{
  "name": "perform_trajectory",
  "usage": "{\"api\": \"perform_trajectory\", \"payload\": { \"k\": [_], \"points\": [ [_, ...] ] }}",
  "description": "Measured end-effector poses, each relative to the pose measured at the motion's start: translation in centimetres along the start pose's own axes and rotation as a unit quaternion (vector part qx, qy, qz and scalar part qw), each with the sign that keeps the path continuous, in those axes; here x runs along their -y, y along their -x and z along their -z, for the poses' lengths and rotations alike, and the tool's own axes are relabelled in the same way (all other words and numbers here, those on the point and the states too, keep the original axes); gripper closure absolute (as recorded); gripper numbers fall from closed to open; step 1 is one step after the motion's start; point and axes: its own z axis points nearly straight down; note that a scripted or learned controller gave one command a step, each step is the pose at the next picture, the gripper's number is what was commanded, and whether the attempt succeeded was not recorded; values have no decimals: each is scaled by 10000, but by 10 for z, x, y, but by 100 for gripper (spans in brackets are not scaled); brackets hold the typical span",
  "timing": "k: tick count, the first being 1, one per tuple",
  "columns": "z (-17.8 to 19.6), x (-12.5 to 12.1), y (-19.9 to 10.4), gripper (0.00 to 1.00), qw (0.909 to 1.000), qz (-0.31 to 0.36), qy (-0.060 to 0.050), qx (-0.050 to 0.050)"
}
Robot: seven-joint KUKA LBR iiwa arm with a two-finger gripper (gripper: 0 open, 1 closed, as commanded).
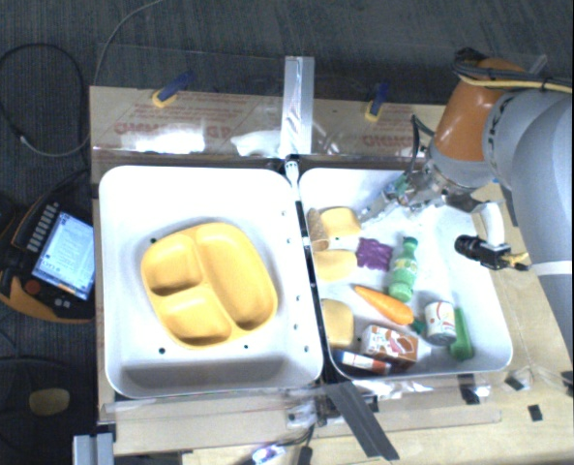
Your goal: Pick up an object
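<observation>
End effector point(395, 195) at right bin's point(495, 303) far edge, grip state unclear; purple object point(374, 253) nearby, just below.

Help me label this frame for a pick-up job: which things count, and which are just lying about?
Job things, all in the right bin:
gripper
carrot
green bottle
purple toy
can
carton

Lying about:
yellow tray in the left bin
handheld screen

Left bin point(122, 260): a yellow tray point(209, 281) fills its middle; bare floor runs round the tray.
Right bin point(490, 308): toys crowd the left and lower parts; the right side near the bottle point(402, 269) lies bare.
</observation>
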Motion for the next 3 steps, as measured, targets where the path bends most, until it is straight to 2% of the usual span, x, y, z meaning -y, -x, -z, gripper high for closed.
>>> {"api": "perform_trajectory", "payload": {
  "k": [1,2,3],
  "points": [
    [9,-1,-1,100,10000,11,-15,-9],
    [9,-1,-1,0,10000,11,-18,-9],
    [9,-1,-1,0,10000,11,-18,-9]
  ]
}}
